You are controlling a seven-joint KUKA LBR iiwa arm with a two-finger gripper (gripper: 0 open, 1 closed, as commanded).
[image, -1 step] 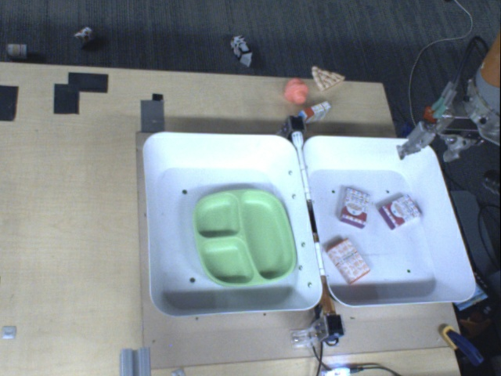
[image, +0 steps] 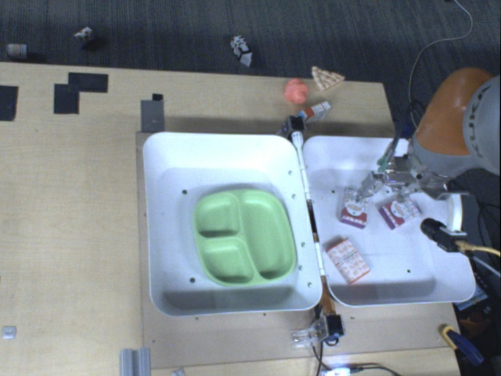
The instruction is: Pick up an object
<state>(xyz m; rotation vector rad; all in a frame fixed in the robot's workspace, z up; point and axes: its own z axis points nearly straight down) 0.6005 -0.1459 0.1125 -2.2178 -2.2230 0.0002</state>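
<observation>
My gripper [image: 374, 185] reaches into the right bin [image: 333, 159] from the right, its metal fingers spread a little above the floor. Just below its tips lies a small red and white packet [image: 353, 211]. A second red and white packet [image: 398, 211] lies to the right of it, under the gripper body. A pink patterned box [image: 348, 260] lies nearer the front of the same bin. Nothing is between the fingers.
The left bin [image: 168, 163] holds a green divided tray [image: 244, 236]. Behind the bins on the bench lie a pink ball [image: 296, 91], a pizza-slice toy [image: 327, 77] and a small marker-like thing [image: 312, 113].
</observation>
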